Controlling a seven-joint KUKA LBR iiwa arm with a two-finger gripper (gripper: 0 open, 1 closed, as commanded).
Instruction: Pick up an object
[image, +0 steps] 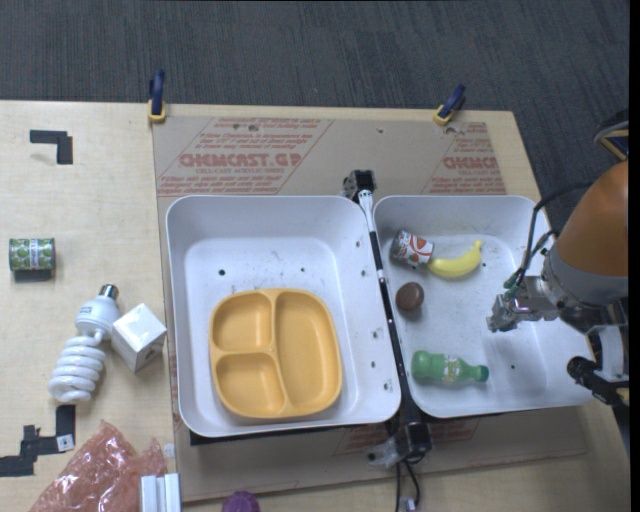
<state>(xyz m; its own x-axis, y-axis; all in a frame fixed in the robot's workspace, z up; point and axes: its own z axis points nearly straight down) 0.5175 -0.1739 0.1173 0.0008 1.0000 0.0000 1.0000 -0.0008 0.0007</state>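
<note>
There are 2 white bins side by side on the bench (90, 420). The left bin (190, 300) holds 1 yellow tray (275, 352) with 3 parts in it. The right bin (520, 385) holds 4 things: 1 banana (457, 262), 1 small red and white carton (410, 248), 1 brown ball (409, 296) and 1 green bottle (448, 369).

The banana lies near the back of the right bin. Its long side runs left to right, and its right tip curls up toward the back wall. The carton touches its left end. The brown ball sits just in front of the carton. The green bottle lies flat on its side near the front of the bin. Its long side runs left to right too, with its wide green end to the left and its thin end to the right.

The gripper (510, 312) is low over the right side of the right bin, apart from all 4 things. It is too blurry to tell if it is loose or squeezed tight. Nothing shows in its grasp.

On the bench to the left lie 1 white light bulb (78, 355), 1 white cube (139, 335) and 1 green can (31, 255).
</note>
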